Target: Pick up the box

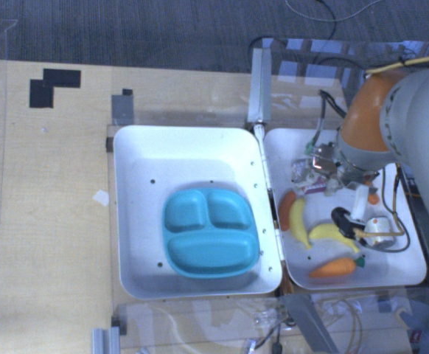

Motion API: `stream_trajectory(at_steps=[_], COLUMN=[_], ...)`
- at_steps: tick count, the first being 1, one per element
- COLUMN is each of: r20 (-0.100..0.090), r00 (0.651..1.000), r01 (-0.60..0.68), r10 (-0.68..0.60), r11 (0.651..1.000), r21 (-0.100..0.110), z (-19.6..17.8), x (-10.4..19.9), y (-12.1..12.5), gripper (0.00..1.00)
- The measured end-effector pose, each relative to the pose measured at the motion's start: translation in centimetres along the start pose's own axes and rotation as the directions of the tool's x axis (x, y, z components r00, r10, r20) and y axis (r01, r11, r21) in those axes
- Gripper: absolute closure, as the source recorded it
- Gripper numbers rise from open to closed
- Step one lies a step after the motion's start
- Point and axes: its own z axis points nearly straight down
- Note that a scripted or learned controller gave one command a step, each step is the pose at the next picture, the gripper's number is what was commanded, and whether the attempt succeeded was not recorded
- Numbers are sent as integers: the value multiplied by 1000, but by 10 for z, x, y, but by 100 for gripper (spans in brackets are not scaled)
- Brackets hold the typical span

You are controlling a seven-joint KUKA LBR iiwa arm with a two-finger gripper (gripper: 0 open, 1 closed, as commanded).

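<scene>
Because the box (pixel 304 175) appears to be the small pale packet with a purplish edge in the upper left part of the right bin (pixel 287 143), any grasp has to work in a tight corner. It lies close to the wall that divides the two bins. A reddish item (pixel 287 200) sits just below it, and a banana (pixel 299 222) is just beyond that. The gripper (pixel 320 169) hangs directly over the packet's right side and hides part of it, so the outline is hard to read. Whether the gripper is open, closed or already clamped on anything cannot be told from this view.

A good pick would likely need a straight descent centred on the packet, square to its narrow sides. It should stay clear of the bin wall and the fruit, then lift slowly so that a weak hold shows early.

The arm (pixel 413 124) reaches in from the right, its orange band (pixel 365 116) above the wrist, and it is bent steeply down into the bin. Lower in that bin lie a second banana (pixel 331 234) and a carrot (pixel 333 268). The left bin (pixel 137 168) holds a blue sectioned plate (pixel 211 232).
</scene>
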Motion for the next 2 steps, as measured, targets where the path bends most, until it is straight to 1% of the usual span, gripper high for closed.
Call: stream_trajectory(at_steps=[1, 2], r20=[5, 5], r00=[1000, 999], r01=[-10, -44], r10=[9, 44], r11=[1000, 999], r21=[13, 10], z=[5, -114], x=[-4, 38], y=[-21, -59], gripper=[100, 100])
